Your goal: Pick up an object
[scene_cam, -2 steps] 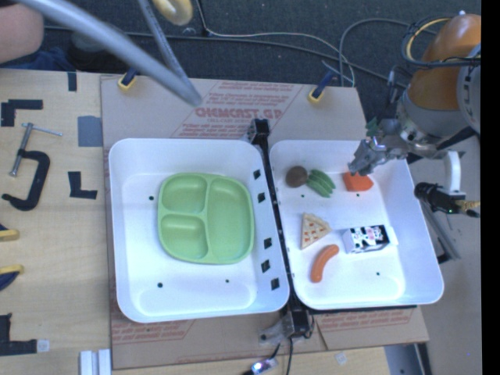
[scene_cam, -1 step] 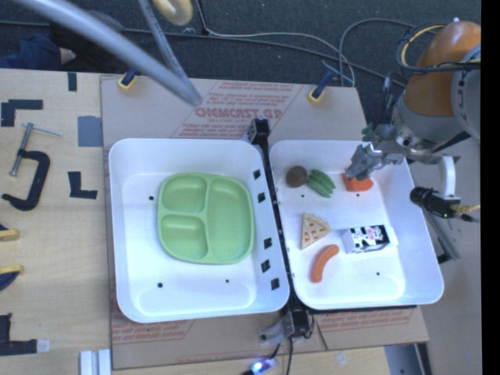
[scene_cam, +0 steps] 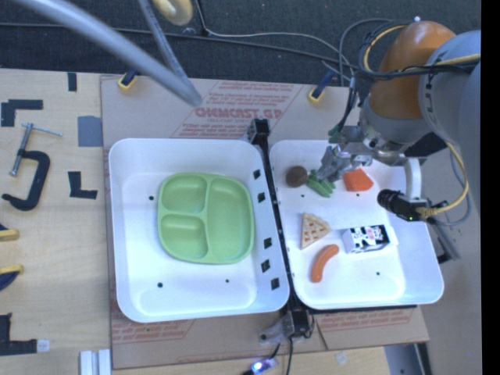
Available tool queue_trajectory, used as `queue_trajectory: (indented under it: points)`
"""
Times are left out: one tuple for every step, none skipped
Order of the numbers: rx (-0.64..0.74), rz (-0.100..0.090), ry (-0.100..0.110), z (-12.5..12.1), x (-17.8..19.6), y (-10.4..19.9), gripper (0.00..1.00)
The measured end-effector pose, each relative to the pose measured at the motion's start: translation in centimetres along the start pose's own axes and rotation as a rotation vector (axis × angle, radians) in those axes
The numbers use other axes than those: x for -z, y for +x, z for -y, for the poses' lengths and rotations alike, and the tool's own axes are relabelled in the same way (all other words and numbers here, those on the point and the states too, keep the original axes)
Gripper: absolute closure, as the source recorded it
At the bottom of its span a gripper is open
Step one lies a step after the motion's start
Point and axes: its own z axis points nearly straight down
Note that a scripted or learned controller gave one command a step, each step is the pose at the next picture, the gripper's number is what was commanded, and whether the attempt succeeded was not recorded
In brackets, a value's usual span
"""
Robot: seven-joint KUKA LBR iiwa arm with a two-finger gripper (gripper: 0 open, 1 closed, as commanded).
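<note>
My gripper (scene_cam: 331, 167) hangs low over the back of the right bin (scene_cam: 418, 283), directly above a small green object (scene_cam: 319, 184). A brown ball (scene_cam: 296, 176) lies just to its left and an orange block (scene_cam: 358, 180) just to its right. Nearer the front lie a tan waffle-like wedge (scene_cam: 312, 228), an orange-red sausage (scene_cam: 324, 262) and a black-and-white box (scene_cam: 367, 238). The finger tips sit close over the green object, and the view does not show how they stand.
The left bin (scene_cam: 125, 209) holds a green divided plate (scene_cam: 206, 216). A black divider (scene_cam: 268, 209) runs between the bins. Cables and a black connector (scene_cam: 398, 203) hang near the right bin's far right. Clamps lie on the bench at left.
</note>
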Motion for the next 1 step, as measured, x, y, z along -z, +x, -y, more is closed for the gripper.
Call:
queue_trajectory:
  points:
    - [0.001, -0.001, -0.001, 0.78, 1.34, 5.31, 1.00]
